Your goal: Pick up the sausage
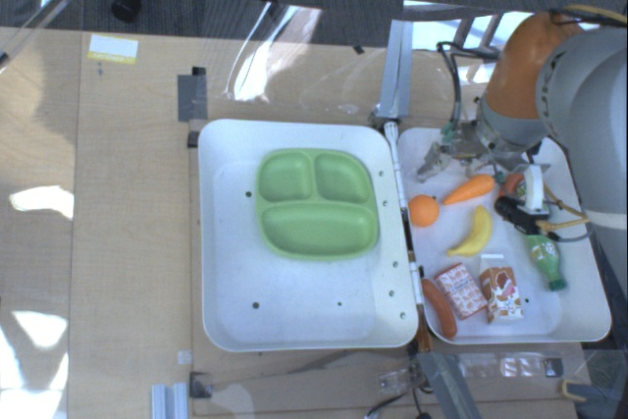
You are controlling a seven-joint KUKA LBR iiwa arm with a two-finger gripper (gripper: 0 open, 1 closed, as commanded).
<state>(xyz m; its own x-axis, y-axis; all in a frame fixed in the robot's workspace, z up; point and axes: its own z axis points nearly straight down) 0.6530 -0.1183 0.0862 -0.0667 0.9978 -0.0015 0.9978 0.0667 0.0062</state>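
while end effector (446,152) hovers with fingers spread and nothing between them over right bin (579,314) far end near carrot (469,189), sausage (440,306) lying untouched at near-left corner beside juice box (460,290).

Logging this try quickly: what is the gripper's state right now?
Gripper: fingers spread open, holding nothing, at the far end of the right bin near the carrot. The sausage lies untouched at the near left corner.

Green tray (318,206) (three compartments), orange (423,210), banana (474,233), carrot (469,189)
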